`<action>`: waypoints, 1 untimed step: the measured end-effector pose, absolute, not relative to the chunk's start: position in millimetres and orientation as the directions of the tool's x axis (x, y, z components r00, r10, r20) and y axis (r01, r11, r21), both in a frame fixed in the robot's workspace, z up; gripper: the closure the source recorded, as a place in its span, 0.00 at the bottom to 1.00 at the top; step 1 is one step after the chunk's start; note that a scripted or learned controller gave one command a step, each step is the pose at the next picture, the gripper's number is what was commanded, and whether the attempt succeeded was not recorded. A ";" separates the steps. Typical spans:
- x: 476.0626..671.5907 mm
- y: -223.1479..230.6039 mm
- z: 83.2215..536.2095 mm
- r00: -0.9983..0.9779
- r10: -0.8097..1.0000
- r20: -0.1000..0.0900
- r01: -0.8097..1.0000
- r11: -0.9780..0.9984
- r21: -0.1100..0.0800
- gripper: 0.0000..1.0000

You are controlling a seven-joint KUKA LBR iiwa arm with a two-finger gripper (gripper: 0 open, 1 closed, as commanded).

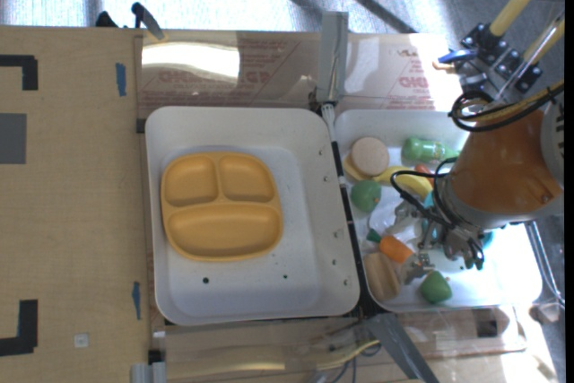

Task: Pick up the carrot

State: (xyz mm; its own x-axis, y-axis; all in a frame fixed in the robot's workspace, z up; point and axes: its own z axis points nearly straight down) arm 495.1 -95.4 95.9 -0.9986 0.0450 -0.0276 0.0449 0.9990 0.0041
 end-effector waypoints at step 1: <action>489.7 -104.7 95.4 -0.988 0.155 -0.028 0.155 0.988 0.006 0.00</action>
